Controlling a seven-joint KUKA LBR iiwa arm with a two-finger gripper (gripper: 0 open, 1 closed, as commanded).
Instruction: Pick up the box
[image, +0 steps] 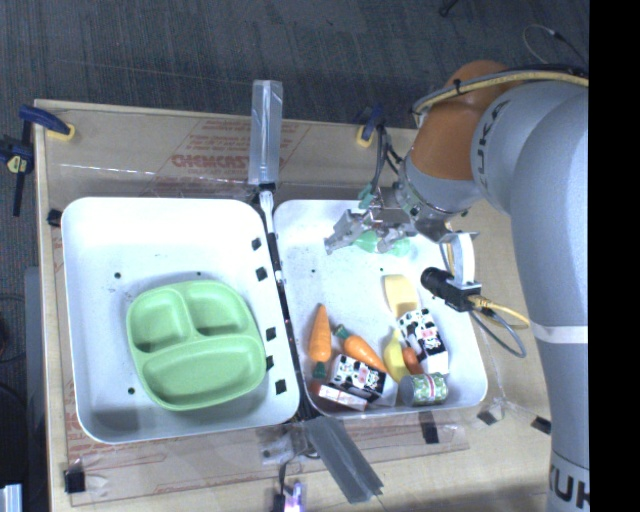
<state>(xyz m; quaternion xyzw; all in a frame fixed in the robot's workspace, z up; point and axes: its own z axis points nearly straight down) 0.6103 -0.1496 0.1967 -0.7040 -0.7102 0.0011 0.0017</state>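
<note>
A flat box (356, 380) with a black-and-white cow print and a red edge lies at the front of the right bin (300, 260). A second cow-print box (422, 333) lies to its right, near the bin's right wall. My gripper (350, 230) hangs over the far part of the right bin, well behind both boxes and apart from them. A small teal-green thing (385, 241) lies just under the gripper's right side, partly hidden by it.
Two carrots (319, 333) (362, 350), a yellow block (400, 294), a yellow-and-red piece (402, 358) and a green can (430, 388) crowd the boxes. A green divided tray (197, 343) sits in the left bin (90, 260). A black cable plug (447, 287) hangs over the right bin.
</note>
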